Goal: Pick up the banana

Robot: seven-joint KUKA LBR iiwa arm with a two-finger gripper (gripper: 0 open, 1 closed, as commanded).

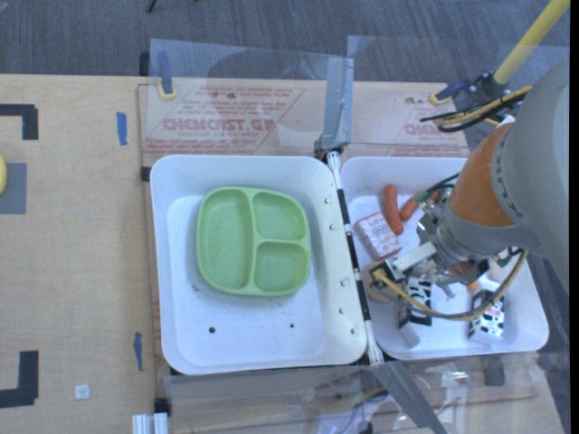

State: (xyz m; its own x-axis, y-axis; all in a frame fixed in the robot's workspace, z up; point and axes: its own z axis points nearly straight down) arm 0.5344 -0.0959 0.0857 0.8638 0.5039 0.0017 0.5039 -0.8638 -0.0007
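You are looking down on two white bins side by side on a pale wooden bench (72, 269). The left bin (176, 337) holds a light green divided plate (253, 240) with three compartments, lying flat toward the back of the bin with nothing in it. The arm (520, 161) comes in from the right, its orange band (475, 193) above the wrist, and it hangs over the middle of the right bin (534, 333), covering much of that bin's floor. The gripper (418, 287) points down and to the left, low over the clutter, with yellow cable (452, 316) looped around it; whether it is wide or narrow you cannot tell, and nothing can be seen held in it. You cannot make out the banana for certain: the yellow near the tool reads as cable, and the arm hides a large part of the right bin. At the back of that bin, two orange carrot-like pieces (391, 208) lie just beside each other, with a red and white packet (376, 235) in front of them near the dividing wall. A black-and-white patterned item (487, 319) lies toward the front right, and a small grey block (409, 334) sits near the front rim. Blue tape (121, 127) marks the bench at the left.
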